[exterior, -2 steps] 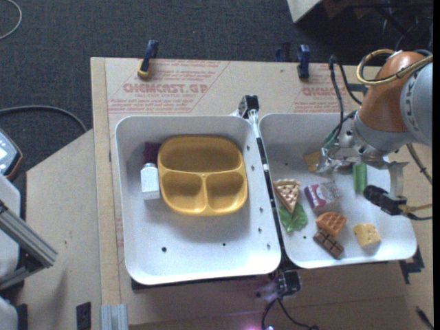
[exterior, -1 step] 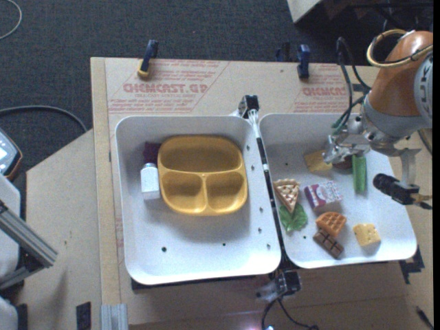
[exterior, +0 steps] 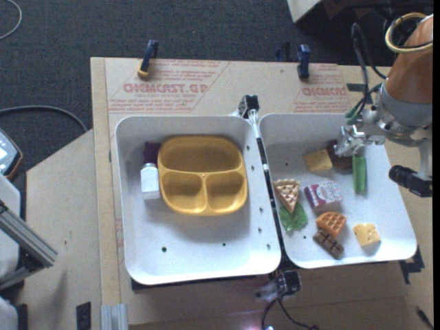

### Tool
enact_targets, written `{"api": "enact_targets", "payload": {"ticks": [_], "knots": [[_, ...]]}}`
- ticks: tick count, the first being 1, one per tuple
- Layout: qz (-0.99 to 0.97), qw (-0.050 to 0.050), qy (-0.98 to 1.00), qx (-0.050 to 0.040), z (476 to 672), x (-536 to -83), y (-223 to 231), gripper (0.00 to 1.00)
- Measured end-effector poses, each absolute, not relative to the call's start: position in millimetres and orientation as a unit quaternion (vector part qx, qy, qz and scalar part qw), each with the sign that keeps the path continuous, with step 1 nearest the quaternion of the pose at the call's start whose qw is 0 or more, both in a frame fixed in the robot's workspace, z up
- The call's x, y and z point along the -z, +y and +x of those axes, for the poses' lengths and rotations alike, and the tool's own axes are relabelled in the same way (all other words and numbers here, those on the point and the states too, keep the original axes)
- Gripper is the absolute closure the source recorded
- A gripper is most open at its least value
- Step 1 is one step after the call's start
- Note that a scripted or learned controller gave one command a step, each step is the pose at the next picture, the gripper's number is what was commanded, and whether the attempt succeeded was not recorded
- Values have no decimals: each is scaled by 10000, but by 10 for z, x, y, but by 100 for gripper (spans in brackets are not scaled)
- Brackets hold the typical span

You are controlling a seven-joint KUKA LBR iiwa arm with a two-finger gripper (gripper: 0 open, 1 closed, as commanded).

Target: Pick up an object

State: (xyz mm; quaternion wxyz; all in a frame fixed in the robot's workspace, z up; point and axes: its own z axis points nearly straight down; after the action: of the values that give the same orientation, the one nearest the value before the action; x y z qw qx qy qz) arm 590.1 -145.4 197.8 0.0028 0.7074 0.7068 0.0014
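Observation:
My gripper (exterior: 349, 143) hangs low over the upper part of the right bin (exterior: 392, 205), reaching in from the right. Directly under it are a dark brown piece (exterior: 338, 159), a pale yellow block (exterior: 318, 160) to its left, and a green stick (exterior: 359, 173) just below it. Whether it touches any of them is hidden by the gripper body. Lower in the same bin lie a pizza slice (exterior: 287, 194), a purple and white packet (exterior: 322, 194), a green leaf (exterior: 294, 218), a waffle (exterior: 331, 222), a chocolate bar (exterior: 328, 244) and a cheese wedge (exterior: 367, 235).
The left bin (exterior: 130, 239) holds a yellow divided plate (exterior: 203, 174), a small white bottle (exterior: 150, 181) and a dark purple item (exterior: 151, 150). A ridge with a clamp (exterior: 249, 106) separates the two bins. Blue clamps (exterior: 148, 57) sit at the bench's back edge.

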Motion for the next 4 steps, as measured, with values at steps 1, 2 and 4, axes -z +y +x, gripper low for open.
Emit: {"api": "enact_targets", "payload": {"ticks": [1, 2, 4], "knots": [[7068, 25, 7074, -12, 5911, -2265, -1456, 100], [7053, 7, 7089, -11, 5956, -2301, -1013, 100], [7058, -10, 7084, 2, 6084, -2149, -173, 100]]}}
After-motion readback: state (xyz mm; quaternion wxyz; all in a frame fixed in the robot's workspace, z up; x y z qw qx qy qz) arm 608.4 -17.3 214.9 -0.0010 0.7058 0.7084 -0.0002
